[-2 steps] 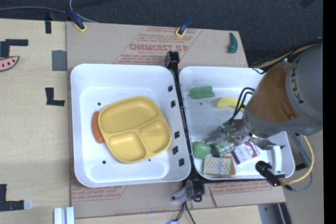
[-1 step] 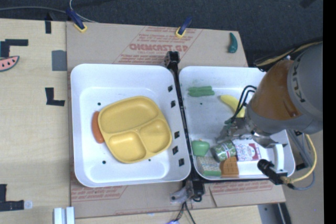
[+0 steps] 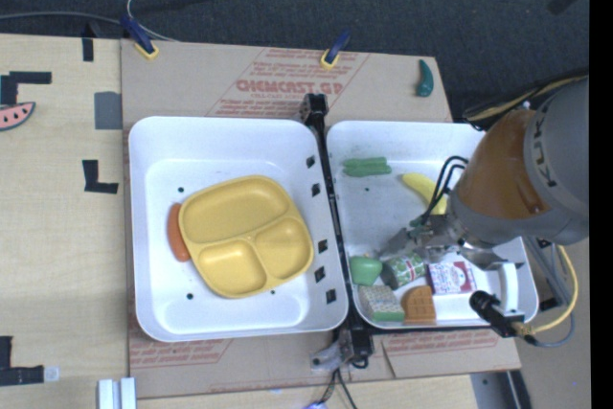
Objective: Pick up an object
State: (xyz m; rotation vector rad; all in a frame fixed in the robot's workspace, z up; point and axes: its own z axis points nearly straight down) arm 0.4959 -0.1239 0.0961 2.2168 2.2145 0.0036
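The tool [image 3: 414,244] is seen low in the right bin [image 3: 402,141], over a heap of small things near the front wall. Whether it is open or closed cannot be told, because the wrist hides it from above, and nothing can be said to be held.

The thing nearest under it is judged to be the target: a small can [image 3: 407,271] with a green and red label. It lies on its side, between a green block [image 3: 365,269] and a white packet [image 3: 450,279], touching or almost touching both. Its long axis runs from lower left to upper right in the view, at a slant.

For a good grasp, the closing line should be turned across this axis, so that the round sides are taken and not the ends. The descent should be made straight down on the middle of the can, because the neighbours leave little room. A banana [image 3: 421,187] and a green bean [image 3: 366,168] lie apart, further back. In the left bin a yellow tray [image 3: 245,235] rests.
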